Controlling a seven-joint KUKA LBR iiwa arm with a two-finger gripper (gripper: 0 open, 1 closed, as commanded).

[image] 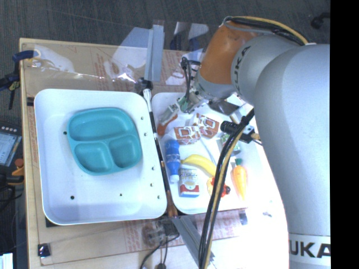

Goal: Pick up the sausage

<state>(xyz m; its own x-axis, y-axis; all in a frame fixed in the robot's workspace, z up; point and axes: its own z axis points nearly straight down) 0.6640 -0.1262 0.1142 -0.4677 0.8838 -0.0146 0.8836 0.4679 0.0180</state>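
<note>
the sausage [163,127], a small reddish-brown piece, lies at the right bin's [193,208] upper left, near the wall. it is judged light, smooth and apt to roll, best pinched across its middle. the tool [184,102] hovers just above it; its opening cannot be told.

Glossy plastic all round
Smooth white bins [90,209], a shiny teal tray [104,138], matt grey arm [291,111].
</note>
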